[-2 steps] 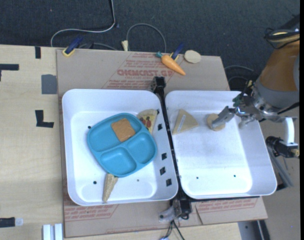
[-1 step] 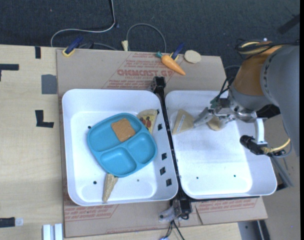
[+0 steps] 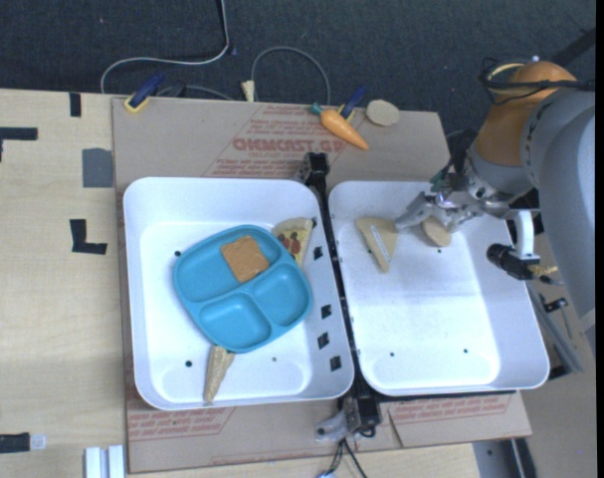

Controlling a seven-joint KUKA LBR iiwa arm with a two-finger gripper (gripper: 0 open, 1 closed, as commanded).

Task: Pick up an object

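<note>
Nearest the camera, the left bin [image 3: 147,297] holds a blue tray [image 3: 244,289] with a cracker on it, a cone at its 6 o'clock and a pizza slice at 1 o'clock. Farther right, in the right bin [image 3: 461,357], a tan wedge [image 3: 377,241] lies at 11 o'clock. The gripper [image 3: 433,217] sits low just beside it at 3 o'clock; whether the claw is released or clenched I cannot tell. This looks like the reach-and-grasp step; next it must settle over the wedge and close.

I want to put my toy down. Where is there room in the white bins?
Most room: the right bin, its near half, below the wedge and gripper. Left bin is crowded: the blue plate fills its middle, leaving a patch beside the cone.
</note>
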